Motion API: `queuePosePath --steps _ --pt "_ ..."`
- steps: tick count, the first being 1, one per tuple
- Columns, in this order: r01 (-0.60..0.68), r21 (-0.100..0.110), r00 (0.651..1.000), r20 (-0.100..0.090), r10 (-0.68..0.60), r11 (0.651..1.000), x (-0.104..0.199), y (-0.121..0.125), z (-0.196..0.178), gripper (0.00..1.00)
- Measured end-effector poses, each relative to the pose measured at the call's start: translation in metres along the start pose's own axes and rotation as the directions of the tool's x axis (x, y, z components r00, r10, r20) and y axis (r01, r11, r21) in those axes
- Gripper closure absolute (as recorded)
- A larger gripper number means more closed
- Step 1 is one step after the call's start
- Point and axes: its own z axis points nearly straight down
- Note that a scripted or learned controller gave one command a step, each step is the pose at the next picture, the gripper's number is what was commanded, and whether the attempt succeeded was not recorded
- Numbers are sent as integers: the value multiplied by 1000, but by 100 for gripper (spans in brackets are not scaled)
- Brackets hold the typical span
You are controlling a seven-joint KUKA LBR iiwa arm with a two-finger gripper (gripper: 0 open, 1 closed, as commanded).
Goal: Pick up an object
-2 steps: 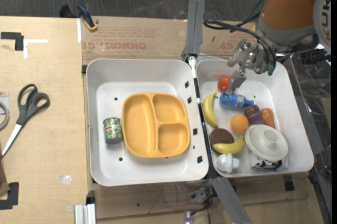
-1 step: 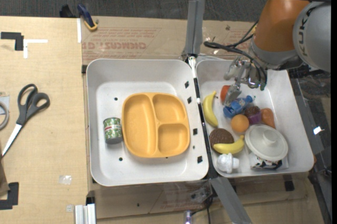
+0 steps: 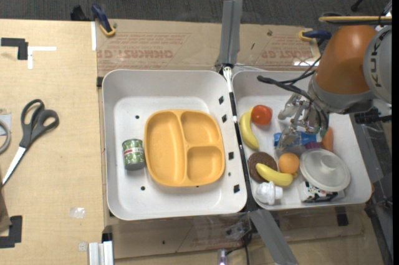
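Overhead camera: the tool [image 3: 298,126] hangs low in the right bin [image 3: 358,151], over a blue item [image 3: 304,138] near an orange [image 3: 288,163]. Whether anything is gripped cannot be told (arm blocks it). Likely mid-grasp; next, close squarely and lift.

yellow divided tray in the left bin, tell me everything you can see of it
The yellow divided plastic tray is a rounded rectangle with a raised rim and three compartments: one long one on its left side and two smaller ones on its right. It looks smooth, matte and clean, with nothing inside. It lies flat, right side up and slightly rotated, at the middle of the left white bin. A small green can lies close beside its left edge; whether they touch is unclear.
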Motion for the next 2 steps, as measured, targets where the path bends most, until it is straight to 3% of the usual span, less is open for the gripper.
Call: queuePosePath --steps 1,2 --pt "116 -2 993 0 -116 993 102 -27 0 0" --pt "119 -2 993 4 -119 993 100 -26 -10 100"
